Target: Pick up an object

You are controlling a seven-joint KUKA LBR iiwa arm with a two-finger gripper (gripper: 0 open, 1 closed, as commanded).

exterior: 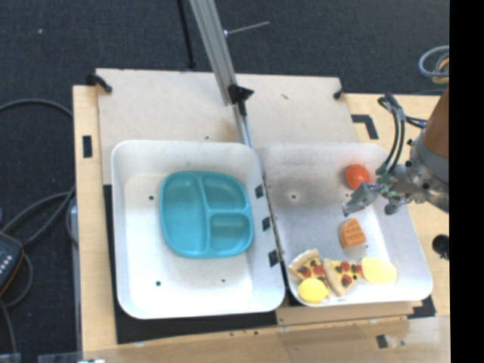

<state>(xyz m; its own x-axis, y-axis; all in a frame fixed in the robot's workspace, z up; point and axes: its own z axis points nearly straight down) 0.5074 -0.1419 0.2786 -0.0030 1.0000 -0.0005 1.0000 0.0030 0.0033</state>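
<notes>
Gripper (368, 196): over the right bin, upper right part, reaching in from the right edge w/ the arm's grey wrist behind it. Can't tell its state; nothing visibly held.
Arm (432, 153): grey body w/ orange band at right edge of view, cables looping above it.
Orange ball (358, 176): in right bin, just above-left of the gripper tip, very near it; touching or not, can't tell.
Waffle piece (352, 234): orange-brown, squarish, in right bin just below the gripper, apart from it.
Yellow lump (379, 271): near the bin's front right corner, below the waffle piece, well apart from the gripper.
Pizza slices (330, 271): two wedges w/ red dots along the front wall, just left of the yellow lump.
Lemon (312, 290): round, yellow, at the front left corner of right bin, touching or overlapping the left pizza slice.
Right bin (302, 174): shallow, white, scuffed grey in the middle; holds all the food items.
Left bin (136, 278): shallow, white, beside the right bin, sharing the centre edge.
Blue tray (206, 213): teal, three compartments, lying flat mid left bin, far from the gripper.
Bench (227, 97): pale board under both bins, a metal rail (214, 40) slanting in from the top.
</notes>
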